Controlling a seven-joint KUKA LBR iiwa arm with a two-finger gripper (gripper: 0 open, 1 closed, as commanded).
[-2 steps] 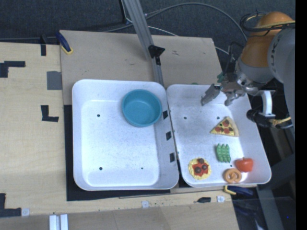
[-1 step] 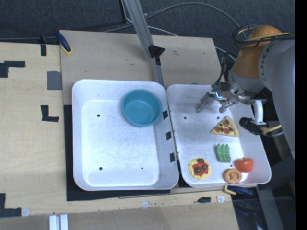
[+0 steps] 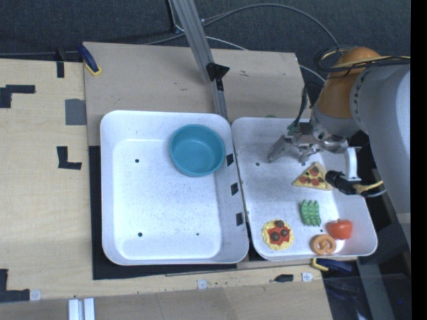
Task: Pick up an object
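The gripper [image 3: 288,149] hovered in the right bin [image 3: 257,179] with fingers spread and nothing between them, presumably lining up a grasp. The pizza slice [image 3: 311,177] (nearest candidate) lay at its four o'clock, just beside it.

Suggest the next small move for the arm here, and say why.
Probably shift the gripper toward the pizza slice and lower onto it. The gripper sits over the bare upper part of the right bin with nothing seen between its jaws, and the slice is the nearest toy; the others lie farther along the bin's front edge.
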